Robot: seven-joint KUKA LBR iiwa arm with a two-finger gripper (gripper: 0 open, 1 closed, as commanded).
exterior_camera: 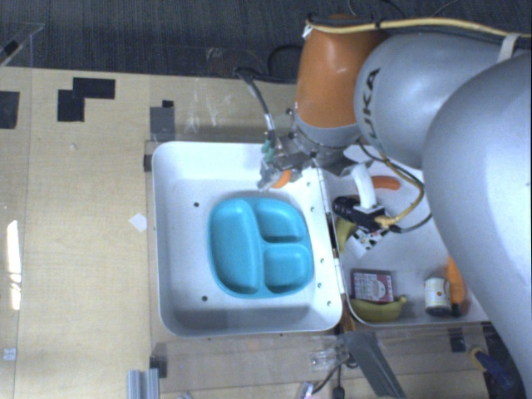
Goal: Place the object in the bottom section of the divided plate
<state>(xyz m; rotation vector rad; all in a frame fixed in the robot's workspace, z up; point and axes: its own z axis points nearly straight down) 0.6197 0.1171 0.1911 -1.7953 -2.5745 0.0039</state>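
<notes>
Two shallow white bins are being shown side by side on the bench, viewed from above at a slant.

L bin (166,248): a blue divided plate (260,246) is being carried near its centre, lying flat. Three sections are visible on the plate: one long compartment on the L side and two smaller ones on the R side, one above the other in the frame. All three are being seen bare.

Above the plate, at the L bin's upper R corner, the gripper (278,173) is being positioned over the bin floor, just clear of the plate's top edge. A small orange object (285,174) is being seen at the fingertips, but the area is blurred; whether it is being clamped betw. the fingers cannot be told, and the finger state cannot be read. The object is apart from the plate, not in any section.

The arm (399,98) is being extended in from the R, w/ its orange band directly above the gripper.

R bin (399,264): several items are being held here, incl. a yellow banana (378,309) at the lower edge, a small red-and-white box (371,285) just above it, a small can (435,296) to the R, and an orange item (385,183) near the top. Approx. half of this bin is being covered by the arm.
</notes>
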